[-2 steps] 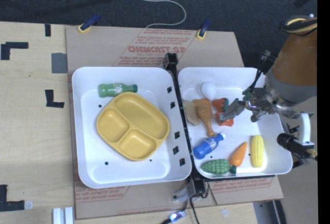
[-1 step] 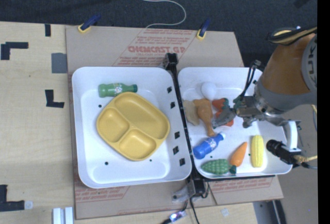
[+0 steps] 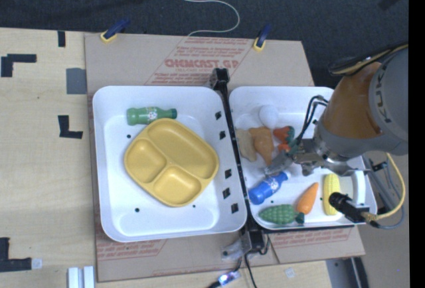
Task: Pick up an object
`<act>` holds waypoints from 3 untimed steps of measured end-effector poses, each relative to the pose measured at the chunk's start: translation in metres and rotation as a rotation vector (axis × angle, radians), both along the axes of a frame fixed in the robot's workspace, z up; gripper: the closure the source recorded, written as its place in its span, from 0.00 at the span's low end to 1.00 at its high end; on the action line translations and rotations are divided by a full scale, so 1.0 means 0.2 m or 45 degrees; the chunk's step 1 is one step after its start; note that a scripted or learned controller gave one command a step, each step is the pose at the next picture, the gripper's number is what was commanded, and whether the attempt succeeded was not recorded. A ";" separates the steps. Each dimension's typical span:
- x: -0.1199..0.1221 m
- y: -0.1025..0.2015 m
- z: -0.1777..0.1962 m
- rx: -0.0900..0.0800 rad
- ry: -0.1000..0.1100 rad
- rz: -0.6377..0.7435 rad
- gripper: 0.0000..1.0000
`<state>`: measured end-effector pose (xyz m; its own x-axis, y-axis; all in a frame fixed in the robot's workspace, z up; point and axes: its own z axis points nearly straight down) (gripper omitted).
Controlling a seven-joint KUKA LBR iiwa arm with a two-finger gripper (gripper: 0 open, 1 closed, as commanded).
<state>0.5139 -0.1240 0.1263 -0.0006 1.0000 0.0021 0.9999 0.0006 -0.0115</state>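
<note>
My gripper (image 3: 281,160) is low in the right bin (image 3: 312,95), near its middle. It hangs just above the top end of a blue bottle (image 3: 267,188) and beside a tan toy (image 3: 259,143). A small red and orange piece (image 3: 284,136) lies right behind it. An orange carrot (image 3: 307,198), a yellow corn cob (image 3: 330,194) and a green vegetable (image 3: 279,215) lie along the bin's front. A white ball (image 3: 269,114) rests at the back. Nothing is visibly held.
The left bin (image 3: 106,147) holds a yellow divided plate (image 3: 171,160) and a green bottle (image 3: 151,114) lying behind it. The arm's grey and orange body (image 3: 362,114) covers the right bin's right side. A black divider (image 3: 229,147) runs between the bins.
</note>
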 end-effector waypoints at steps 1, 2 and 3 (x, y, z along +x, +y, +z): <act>0.00 0.00 -0.23 -0.002 -0.007 0.001 0.00; 0.00 0.00 -0.18 -0.003 -0.007 0.000 1.00; 0.02 0.02 0.12 -0.002 -0.015 0.002 1.00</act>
